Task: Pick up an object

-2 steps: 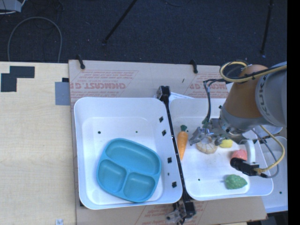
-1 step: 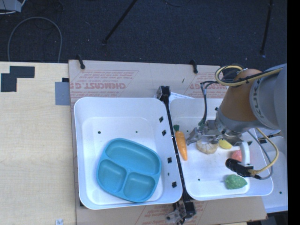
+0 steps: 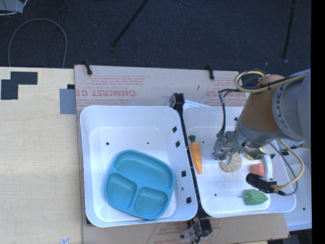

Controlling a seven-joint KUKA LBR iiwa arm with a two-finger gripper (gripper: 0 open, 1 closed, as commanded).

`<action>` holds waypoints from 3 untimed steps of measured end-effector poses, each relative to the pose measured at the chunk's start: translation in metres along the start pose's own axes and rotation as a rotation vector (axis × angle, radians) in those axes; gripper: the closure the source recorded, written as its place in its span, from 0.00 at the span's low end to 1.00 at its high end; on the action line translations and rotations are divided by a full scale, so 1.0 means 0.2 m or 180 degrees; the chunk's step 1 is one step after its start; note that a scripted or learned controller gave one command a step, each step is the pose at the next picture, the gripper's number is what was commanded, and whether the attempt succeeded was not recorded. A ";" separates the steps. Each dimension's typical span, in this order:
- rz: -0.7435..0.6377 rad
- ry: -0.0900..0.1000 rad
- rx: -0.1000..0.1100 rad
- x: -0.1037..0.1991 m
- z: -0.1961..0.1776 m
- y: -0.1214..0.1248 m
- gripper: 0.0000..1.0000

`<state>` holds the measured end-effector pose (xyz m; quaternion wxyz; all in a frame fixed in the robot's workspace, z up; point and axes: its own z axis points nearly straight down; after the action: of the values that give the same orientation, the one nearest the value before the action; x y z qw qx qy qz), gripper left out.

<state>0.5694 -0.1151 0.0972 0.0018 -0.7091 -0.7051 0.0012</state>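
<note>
While its finger state is unclear, the pincer [image 3: 223, 150] hovers touching the tan biscuit [image 3: 231, 163].

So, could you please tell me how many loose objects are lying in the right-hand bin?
4 at least: a carrot by the divider, a tan round piece under the gripper, a red piece partly hidden, and a green piece near the front. The arm may hide more.

Grey arm [image 3: 292, 105], orange band [image 3: 259, 105] above wrist, yellow and black cables looped alongside, dark metal gripper [image 3: 223, 149] at tip.
</note>
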 end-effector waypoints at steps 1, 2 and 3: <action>-0.0019 -0.0002 -0.0010 -0.01 -0.24 0.04 1.00; -0.0019 -0.0002 -0.0012 -0.01 -0.45 0.02 1.00; -0.0021 -0.0004 -0.0019 -0.02 -0.71 0.02 1.00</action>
<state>0.5736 -0.1184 0.2392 -0.0008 -0.7068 -0.7074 -0.0004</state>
